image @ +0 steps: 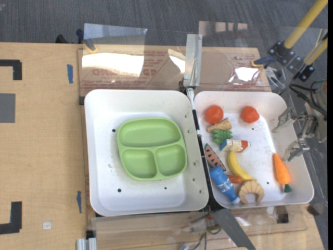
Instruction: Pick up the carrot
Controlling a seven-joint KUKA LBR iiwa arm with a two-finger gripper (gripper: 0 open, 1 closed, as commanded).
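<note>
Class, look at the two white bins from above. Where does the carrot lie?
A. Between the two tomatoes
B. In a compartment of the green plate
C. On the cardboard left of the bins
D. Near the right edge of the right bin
D: the carrot lies by the right wall of the right bin, apart from the other toy foods.

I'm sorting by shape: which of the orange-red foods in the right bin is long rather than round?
The carrot, lying alone by the bin's right wall; the two tomatoes are round.
</note>
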